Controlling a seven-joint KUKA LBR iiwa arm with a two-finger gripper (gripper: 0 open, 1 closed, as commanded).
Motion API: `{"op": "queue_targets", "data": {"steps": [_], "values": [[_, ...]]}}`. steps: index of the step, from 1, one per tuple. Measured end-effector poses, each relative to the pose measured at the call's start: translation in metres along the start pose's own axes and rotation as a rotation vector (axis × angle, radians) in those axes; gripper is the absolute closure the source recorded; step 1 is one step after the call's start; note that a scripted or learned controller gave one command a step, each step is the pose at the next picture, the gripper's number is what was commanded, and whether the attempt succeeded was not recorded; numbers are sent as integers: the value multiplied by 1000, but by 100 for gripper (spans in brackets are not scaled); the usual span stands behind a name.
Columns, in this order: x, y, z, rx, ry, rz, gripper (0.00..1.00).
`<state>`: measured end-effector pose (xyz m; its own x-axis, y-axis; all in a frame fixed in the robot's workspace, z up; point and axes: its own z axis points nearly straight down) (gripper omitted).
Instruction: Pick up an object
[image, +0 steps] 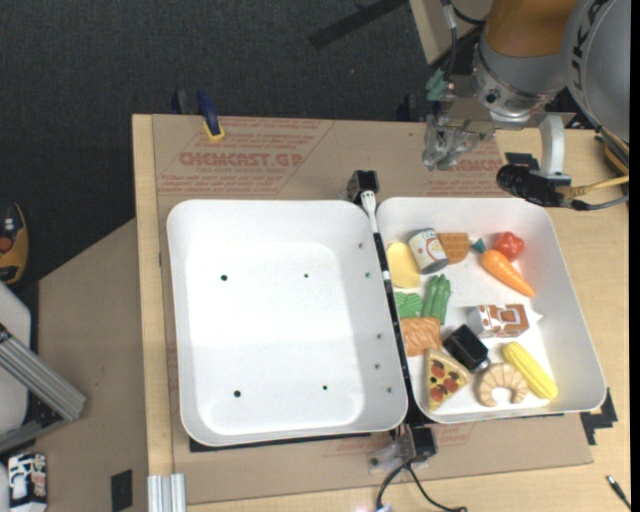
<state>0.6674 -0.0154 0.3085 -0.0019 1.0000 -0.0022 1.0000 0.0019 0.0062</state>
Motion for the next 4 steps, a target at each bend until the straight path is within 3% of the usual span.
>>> {"op": "queue_targets", "data": {"steps": [1, 2, 3, 4], "values": [[69, -1, 13, 9, 4, -5, 100], [122, 1, -142, -15, 7, -6, 100], [242, -1, -131, 2, 7, -11, 100], [240, 0, -235, -8, 6, -1, 100]]}}
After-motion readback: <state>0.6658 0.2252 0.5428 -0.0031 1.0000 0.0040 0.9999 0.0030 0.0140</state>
